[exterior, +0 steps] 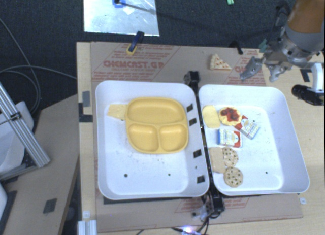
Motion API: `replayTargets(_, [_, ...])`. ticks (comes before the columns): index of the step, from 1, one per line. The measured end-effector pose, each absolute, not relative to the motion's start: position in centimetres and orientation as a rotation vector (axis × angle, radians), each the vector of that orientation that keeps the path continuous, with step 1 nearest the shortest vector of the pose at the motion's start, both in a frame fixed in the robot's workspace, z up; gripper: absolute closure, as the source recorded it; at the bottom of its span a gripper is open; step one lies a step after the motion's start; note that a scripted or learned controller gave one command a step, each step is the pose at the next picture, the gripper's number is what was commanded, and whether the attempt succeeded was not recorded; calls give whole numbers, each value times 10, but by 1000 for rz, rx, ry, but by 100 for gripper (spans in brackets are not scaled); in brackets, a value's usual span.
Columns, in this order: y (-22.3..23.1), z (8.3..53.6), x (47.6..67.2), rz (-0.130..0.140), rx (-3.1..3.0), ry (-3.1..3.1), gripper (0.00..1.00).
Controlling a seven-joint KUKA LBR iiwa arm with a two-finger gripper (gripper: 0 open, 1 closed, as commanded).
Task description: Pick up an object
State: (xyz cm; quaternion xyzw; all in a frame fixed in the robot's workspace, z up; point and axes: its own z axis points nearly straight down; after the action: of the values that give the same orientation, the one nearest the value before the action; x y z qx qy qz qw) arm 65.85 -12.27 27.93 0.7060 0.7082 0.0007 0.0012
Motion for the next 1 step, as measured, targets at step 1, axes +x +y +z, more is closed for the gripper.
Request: replayTargets(1, [-132, 153, 600, -9, 2229, 2227, 0])
